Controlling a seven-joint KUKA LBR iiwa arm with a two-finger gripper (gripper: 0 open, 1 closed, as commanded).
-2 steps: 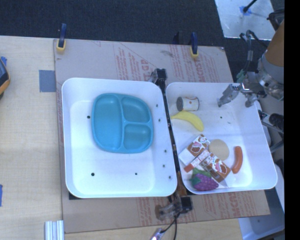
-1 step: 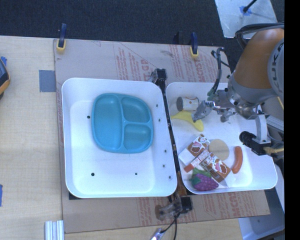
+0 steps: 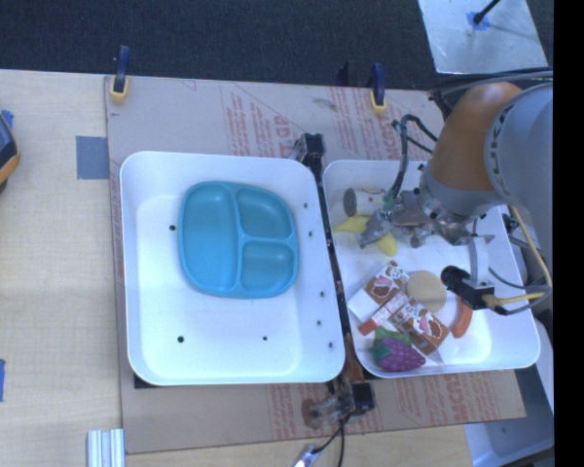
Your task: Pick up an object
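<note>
My gripper (image 3: pixel 382 233) hangs low over the back left part of the right bin (image 3: pixel 511 358), with the grey and orange arm behind it to the right. A yellow piece (image 3: pixel 351 226) lies just left of it, and a small grey cylinder (image 3: pixel 350 201) lies behind that. In front of the gripper lie two red-brown snack packets (image 3: pixel 385 286) (image 3: pixel 416 324), a tan round piece (image 3: pixel 426 285), an orange sausage (image 3: pixel 461 320), purple grapes (image 3: pixel 399 355) and a small green bit (image 3: pixel 367 327).
The left bin (image 3: pixel 146 358) holds a blue divided plate (image 3: pixel 238 238). A raised rim runs between the two bins. Clamps sit at the back and front of the cardboard base. A dark device lies on the bench at the far left.
</note>
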